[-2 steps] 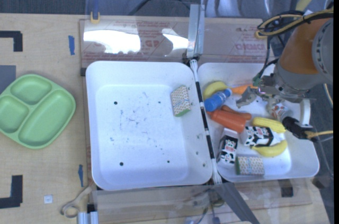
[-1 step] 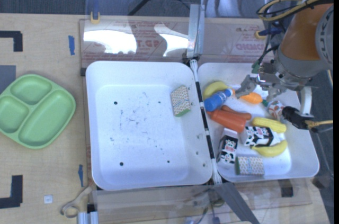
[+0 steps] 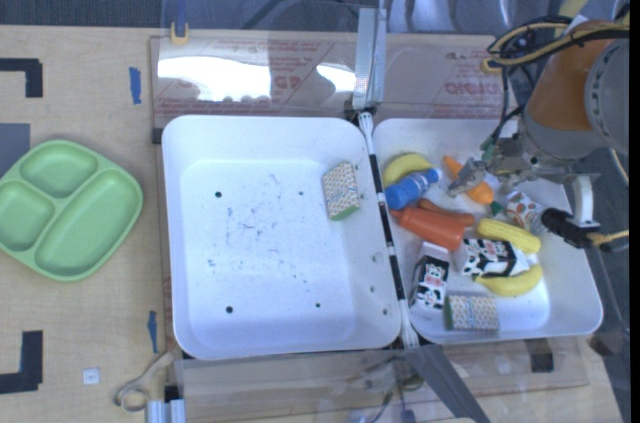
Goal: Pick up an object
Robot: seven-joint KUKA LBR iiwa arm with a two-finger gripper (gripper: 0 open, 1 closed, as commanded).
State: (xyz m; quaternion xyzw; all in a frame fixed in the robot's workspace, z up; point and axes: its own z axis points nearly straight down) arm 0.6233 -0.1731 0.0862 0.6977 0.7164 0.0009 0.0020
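Gripper: low over the upper part of the right bin, at the right of the frame; fingers too small and cluttered to read, so I cannot tell whether they stand wide or narrow, nor that anything is between them.
Arm: grey with orange band, reaching in from the right edge, cables looped above it.
Right bin: holds the pile: a yellow banana at the upper left, a blue bottle just below it, an orange tube slanting across the middle, a second banana lower right, a black-and-white cow-print carton touching it, a small box near the divider, and a patterned sponge at the bottom.
Nearest candidate: small orange piece just beside the gripper; contact not resolvable.
Left bin: one patterned sponge by its right wall.
Elsewhere: green divided plate on the bench at the left of the frame.
Progress: judged early. Approach looks made; no object visibly lifted. Grasp, lift and clearance remain.
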